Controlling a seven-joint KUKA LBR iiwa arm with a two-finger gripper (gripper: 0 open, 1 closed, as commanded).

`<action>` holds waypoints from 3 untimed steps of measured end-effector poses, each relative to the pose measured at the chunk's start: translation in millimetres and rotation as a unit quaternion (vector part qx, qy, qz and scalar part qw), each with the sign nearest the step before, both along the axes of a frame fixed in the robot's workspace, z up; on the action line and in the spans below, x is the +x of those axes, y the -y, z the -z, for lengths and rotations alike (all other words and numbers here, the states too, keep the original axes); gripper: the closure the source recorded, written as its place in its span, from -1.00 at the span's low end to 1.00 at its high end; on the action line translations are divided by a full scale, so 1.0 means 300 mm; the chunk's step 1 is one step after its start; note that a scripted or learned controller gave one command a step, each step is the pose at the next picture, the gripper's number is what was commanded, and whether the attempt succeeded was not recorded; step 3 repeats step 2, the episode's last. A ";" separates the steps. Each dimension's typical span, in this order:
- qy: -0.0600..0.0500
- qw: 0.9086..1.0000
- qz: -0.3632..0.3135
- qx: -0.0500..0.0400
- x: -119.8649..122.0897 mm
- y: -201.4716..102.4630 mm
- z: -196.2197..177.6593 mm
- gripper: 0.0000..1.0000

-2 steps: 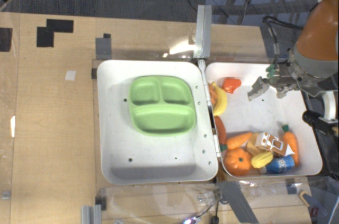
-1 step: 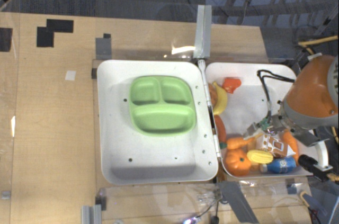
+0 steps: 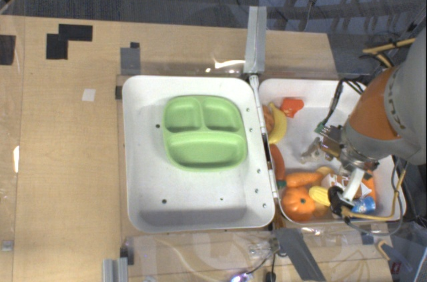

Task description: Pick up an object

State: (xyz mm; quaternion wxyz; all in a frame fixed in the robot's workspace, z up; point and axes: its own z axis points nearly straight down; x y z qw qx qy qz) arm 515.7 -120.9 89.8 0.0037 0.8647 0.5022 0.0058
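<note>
Left bin [image 3: 143, 207] has lots of open floor around the green divided plate [image 3: 203, 131] sitting in the middle, but the right bin [image 3: 313, 89] is cramped, with a banana [image 3: 278, 127], a red piece [image 3: 292, 106], a carrot [image 3: 303, 178] and an orange round fruit [image 3: 299, 203] crowded along its left wall and near edge. The arm comes in from the right, wrist angled down, with the gripper [image 3: 340, 197] low over the near-right corner pile. Can't tell if it's grabbing anything or just hanging there.
</note>
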 end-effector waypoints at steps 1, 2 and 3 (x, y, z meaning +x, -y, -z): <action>-0.005 0.993 -0.115 -0.001 0.263 0.004 -0.164 -1.00; 0.001 0.992 -0.127 -0.002 -0.066 -0.082 -0.075 -1.00; 0.001 0.992 -0.127 -0.002 -0.066 -0.082 -0.075 -1.00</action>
